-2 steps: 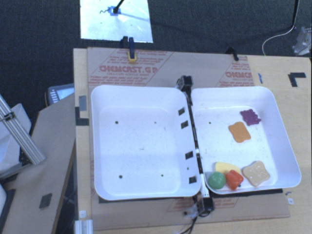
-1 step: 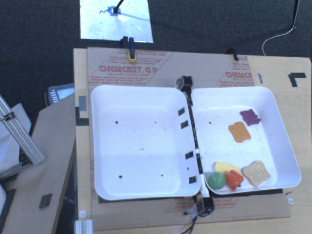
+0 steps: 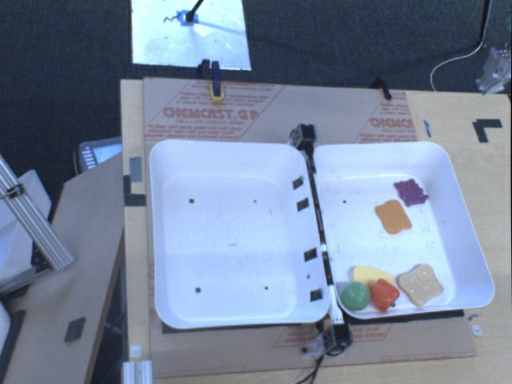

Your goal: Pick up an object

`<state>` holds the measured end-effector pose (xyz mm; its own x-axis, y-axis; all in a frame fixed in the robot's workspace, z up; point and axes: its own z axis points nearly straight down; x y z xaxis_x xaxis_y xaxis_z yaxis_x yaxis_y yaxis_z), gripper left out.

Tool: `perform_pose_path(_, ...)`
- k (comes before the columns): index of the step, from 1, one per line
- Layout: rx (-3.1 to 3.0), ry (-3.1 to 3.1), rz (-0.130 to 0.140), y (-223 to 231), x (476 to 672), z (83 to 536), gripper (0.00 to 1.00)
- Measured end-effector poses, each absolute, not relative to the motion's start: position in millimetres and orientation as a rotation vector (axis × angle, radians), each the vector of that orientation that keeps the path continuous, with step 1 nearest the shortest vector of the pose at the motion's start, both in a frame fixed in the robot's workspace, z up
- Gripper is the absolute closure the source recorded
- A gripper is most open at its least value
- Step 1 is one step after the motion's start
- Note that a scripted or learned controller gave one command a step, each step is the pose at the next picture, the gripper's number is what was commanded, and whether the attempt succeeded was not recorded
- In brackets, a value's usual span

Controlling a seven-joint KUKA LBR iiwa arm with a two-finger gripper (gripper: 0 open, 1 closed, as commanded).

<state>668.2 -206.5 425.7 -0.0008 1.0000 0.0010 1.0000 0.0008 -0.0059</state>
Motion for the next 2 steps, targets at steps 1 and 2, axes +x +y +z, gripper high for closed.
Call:
perform_pose_path(1, -2.223, -2.238, -0.012, -182.1, 668.5, 543.1, 1.00)
perform_pose_path(2, -2.219, -2.218, 0.005, -207.3, 668.1, 430.4, 1.00)
